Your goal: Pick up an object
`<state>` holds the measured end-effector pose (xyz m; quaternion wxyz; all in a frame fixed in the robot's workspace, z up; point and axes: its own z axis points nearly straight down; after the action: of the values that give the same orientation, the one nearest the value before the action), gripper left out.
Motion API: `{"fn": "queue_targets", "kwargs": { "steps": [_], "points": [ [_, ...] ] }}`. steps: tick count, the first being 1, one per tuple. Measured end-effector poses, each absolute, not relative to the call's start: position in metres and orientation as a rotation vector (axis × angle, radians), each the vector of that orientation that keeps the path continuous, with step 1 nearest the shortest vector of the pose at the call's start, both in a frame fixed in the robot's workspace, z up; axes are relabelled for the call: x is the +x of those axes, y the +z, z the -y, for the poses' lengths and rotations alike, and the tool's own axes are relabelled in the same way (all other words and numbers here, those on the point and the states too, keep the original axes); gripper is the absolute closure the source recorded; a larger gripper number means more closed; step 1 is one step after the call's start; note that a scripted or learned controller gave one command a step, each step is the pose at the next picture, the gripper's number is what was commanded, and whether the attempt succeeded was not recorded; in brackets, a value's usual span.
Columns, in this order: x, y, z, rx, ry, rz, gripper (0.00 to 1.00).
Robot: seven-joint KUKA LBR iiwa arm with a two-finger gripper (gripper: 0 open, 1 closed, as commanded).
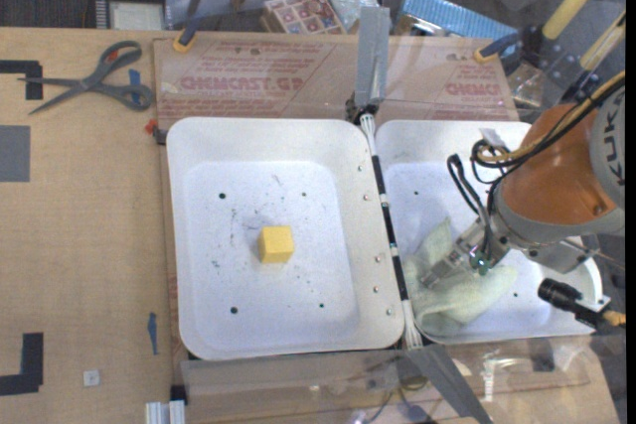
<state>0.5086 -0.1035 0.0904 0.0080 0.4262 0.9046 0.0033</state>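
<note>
Lowest in the frame among the bin contents, a pale green cloth (459, 291) lies crumpled in the lower left part of the right bin (417, 149), close to the divider between the bins. Gripper (443, 269) is down on this cloth, its tip touching the upper folds; whether the fingers are apart or together cannot be told, and no part of the cloth is seen clamped between them. Arm (556, 179) enters from the right edge of the frame, orange band uppermost, wrist angled down and to the left towards the cloth, with black cables looped beside it.

Left bin (199, 154) holds a small yellow cube (277, 244), sitting near the centre of the floor, well apart from the gripper. Dark specks mark the floor around the cube.

Scissors (99, 82) with blue-grey handles lie on the bench (70, 243) at the upper left of the frame.
</note>
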Motion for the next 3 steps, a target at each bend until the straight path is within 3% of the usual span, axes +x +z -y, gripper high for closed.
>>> {"fn": "queue_targets", "kwargs": {
  "steps": [1, 2, 3],
  "points": [
    [0.495, 0.101, 0.117, 1.262, 0.002, -2.871, 0.0],
    [0.496, 0.111, 0.117, 1.264, 0.004, -2.865, 1.0],
    [0.553, 0.195, 0.088, 1.214, 0.001, -2.895, 1.0]
  ]
}}
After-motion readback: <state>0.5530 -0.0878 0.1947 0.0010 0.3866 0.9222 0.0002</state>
